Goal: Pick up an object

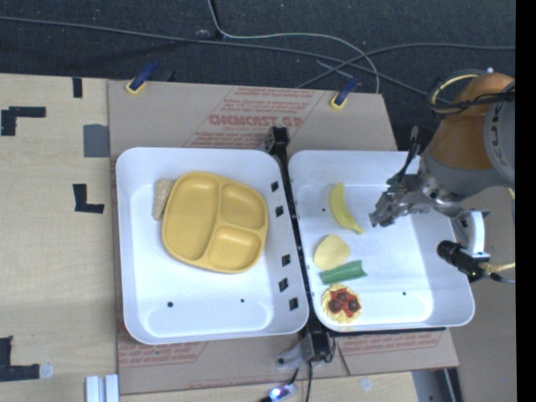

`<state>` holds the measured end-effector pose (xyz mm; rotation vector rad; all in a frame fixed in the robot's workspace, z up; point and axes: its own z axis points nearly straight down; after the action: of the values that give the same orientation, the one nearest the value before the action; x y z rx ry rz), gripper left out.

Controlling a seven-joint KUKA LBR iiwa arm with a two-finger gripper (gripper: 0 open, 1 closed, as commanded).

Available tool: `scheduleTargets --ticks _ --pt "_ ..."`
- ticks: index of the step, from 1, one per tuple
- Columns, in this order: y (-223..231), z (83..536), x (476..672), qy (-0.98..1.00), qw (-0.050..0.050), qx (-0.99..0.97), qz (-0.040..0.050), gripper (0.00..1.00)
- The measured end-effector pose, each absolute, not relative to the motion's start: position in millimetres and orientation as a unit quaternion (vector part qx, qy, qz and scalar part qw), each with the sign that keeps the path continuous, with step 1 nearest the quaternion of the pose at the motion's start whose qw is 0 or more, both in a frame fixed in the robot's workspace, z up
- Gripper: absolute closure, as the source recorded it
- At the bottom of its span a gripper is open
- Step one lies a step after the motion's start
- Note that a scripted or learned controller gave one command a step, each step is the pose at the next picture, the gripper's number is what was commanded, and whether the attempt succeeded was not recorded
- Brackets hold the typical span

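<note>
Banana [343,208] is lying in the right bin [419,308], at nine o'clock of the claw [383,215], whose grip state I cannot tell. Probably light, stiff, slick plastic; pinching mid-curve is looking safest.

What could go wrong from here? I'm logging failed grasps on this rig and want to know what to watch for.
1. The end effector hovers just right of the curved yellow banana-shaped piece, so a descent from here may land beside it and nudge it away.
2. The pale yellow flat chip-like piece, the green bean-shaped strip and the small round pizza-like toy lie close together, so a grasp there could catch two or scatter them.
</note>
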<state>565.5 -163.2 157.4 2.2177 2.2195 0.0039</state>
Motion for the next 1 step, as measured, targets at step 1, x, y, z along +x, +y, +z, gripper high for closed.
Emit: scheduleTargets --ticks 1 --pt "-157.9 220.0 566.4 0.708 0.002 0.706 0.0016 1.0"
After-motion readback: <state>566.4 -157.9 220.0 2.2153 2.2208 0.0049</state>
